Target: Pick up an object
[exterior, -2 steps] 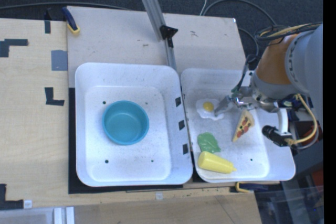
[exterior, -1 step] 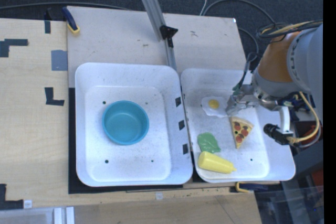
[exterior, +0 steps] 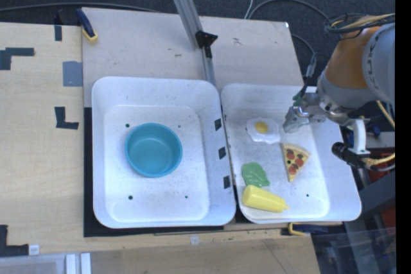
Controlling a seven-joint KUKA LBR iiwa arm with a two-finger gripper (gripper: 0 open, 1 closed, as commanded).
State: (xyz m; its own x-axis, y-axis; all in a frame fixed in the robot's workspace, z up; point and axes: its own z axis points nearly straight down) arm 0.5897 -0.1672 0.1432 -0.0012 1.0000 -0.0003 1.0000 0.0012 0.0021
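Observation:
The right bin [exterior: 321, 199] holds a fried egg [exterior: 262, 130], a pizza slice [exterior: 294, 161], a green leafy piece [exterior: 255, 173] and a yellow corn-like piece [exterior: 263, 200]. My gripper [exterior: 293, 120] hangs over the bin's upper right part, just right of the fried egg and above the pizza slice. Nothing shows between its fingers.
The left bin [exterior: 109, 202] holds a blue bowl [exterior: 153, 149]. A metal pole [exterior: 186, 0] slants down to the divide between the bins. Cables [exterior: 276, 6] loop over the bench behind the right bin. A blue and yellow clamp [exterior: 87, 25] sits at the bench's far left.

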